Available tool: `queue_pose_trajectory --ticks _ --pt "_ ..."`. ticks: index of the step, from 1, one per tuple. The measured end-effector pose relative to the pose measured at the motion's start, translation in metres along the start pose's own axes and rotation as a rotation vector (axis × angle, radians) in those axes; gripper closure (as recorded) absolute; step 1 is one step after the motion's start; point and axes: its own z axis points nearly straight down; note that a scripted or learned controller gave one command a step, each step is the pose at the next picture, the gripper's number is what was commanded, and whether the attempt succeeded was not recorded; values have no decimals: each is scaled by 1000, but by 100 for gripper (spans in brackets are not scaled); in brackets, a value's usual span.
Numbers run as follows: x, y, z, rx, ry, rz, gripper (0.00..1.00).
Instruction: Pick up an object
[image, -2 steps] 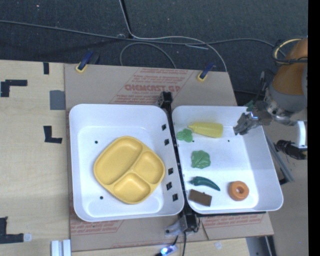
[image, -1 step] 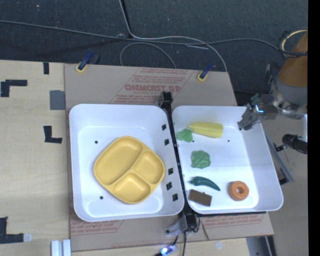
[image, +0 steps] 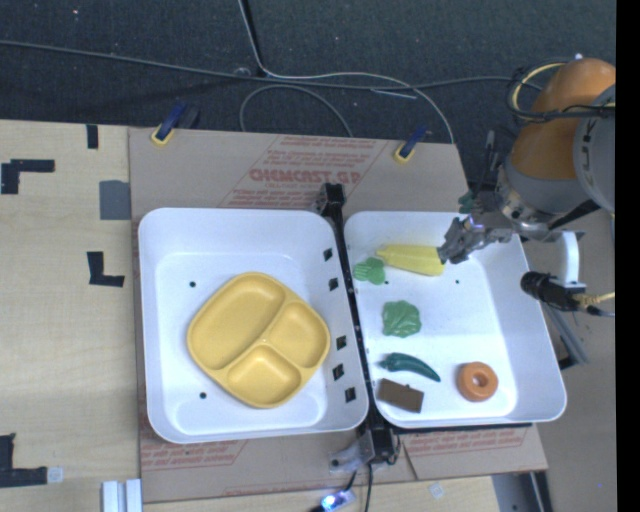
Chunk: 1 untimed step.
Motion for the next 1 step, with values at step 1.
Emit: queue_pose_trajectory --ticks 1 --pt "54 14 8 0 0 -1 100"
